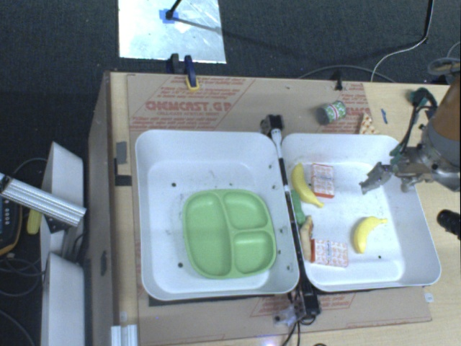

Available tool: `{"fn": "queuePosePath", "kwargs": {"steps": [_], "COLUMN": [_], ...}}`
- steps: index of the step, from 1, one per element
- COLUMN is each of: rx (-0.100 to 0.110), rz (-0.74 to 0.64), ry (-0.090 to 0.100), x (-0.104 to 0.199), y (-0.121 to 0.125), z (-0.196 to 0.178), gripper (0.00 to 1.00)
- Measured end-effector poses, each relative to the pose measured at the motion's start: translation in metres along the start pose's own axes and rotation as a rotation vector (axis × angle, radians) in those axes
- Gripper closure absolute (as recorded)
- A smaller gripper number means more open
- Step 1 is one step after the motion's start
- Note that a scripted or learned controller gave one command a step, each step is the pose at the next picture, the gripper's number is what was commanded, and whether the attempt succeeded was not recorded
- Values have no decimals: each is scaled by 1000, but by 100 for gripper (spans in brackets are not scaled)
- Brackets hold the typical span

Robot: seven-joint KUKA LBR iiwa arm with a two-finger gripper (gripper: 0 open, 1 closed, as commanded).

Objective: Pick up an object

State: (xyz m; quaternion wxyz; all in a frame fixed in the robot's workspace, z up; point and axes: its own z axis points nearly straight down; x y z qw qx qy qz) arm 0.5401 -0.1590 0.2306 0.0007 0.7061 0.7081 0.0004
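Two white bins (pixel 216 146) — brown bench (pixel 216 99), dark carpet (pixel 57 34).

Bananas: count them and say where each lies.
2, both in the right bin. One banana lies along its left side, beside a small red-and-white packet. The other banana lies nearer the bin's middle, toward the front. None looks hidden.

Green divided plate (pixel 230 233) in the left bin (pixel 155 164); small can (pixel 333 112) and blue clamp (pixel 189 72) on the cardboard-covered bench (pixel 209 99).
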Motion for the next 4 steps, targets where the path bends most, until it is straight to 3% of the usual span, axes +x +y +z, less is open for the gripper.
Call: {"fn": "queuePosePath", "kwargs": {"steps": [1,2,3,4], "rx": [2,0,-2,-2], "rz": [2,2,1,-1], "ry": [0,1,1,2], "x": [-13,9,9,127], "y": [-27,-39,-38,-1], "z": [110,146,136,46], "gripper": [0,0,100,100]}}
